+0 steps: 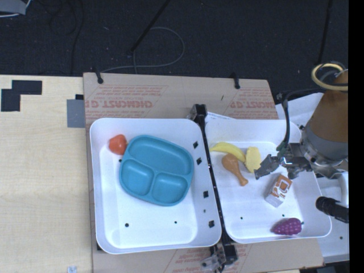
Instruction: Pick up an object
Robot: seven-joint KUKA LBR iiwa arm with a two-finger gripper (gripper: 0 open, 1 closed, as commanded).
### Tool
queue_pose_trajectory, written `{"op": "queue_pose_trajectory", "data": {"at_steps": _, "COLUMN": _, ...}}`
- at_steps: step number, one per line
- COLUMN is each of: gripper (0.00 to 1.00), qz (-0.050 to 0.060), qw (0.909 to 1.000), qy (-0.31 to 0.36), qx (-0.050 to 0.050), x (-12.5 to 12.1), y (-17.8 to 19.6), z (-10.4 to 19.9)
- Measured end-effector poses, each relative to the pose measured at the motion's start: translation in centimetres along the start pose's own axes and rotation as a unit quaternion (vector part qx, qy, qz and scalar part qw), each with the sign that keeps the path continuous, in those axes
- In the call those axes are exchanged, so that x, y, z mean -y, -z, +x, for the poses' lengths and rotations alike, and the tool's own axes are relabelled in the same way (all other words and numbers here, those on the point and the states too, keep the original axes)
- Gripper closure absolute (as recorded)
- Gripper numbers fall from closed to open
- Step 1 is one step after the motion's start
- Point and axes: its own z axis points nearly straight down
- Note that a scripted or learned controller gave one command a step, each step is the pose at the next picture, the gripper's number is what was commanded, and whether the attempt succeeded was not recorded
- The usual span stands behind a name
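Carton (278,190), small and orange-and-white, lying tilted on the right bin's floor directly beneath the gripper (280,168). Gripper fingers spread wide, nothing between them, hanging just above the carton's upper end. Just left of the gripper: yellow piece (252,158), then brown drumstick (234,168) and banana (227,149). Below and slightly right: purple grapes (287,227) near the right bin (250,235) front wall. Far left, in the left bin (148,240): blue divided plate (156,170) and, beyond it, red-orange tomato (118,144).
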Motion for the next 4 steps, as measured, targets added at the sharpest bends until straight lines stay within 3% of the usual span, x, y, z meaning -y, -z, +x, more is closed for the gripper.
{"op": "queue_pose_trajectory", "data": {"at_steps": 1, "gripper": 0.00, "qz": 0.003, "qw": 1.0000, "qy": 0.000, "qx": -0.001, "x": 0.3, "y": -6.4, "z": -0.3}}
{"op": "queue_pose_trajectory", "data": {"at_steps": 2, "gripper": 0.00, "qz": -0.010, "qw": 0.9999, "qy": 0.001, "qx": 0.003, "x": -0.6, "y": -12.0, "z": -0.3}}
{"op": "queue_pose_trajectory", "data": {"at_steps": 3, "gripper": 0.00, "qz": -0.010, "qw": 0.9999, "qy": 0.000, "qx": 0.002, "x": -0.9, "y": -12.4, "z": -0.3}}
{"op": "queue_pose_trajectory", "data": {"at_steps": 4, "gripper": 1.00, "qz": 0.000, "qw": 1.0000, "qy": -0.005, "qx": 0.000, "x": -0.3, "y": -12.1, "z": -0.4}}
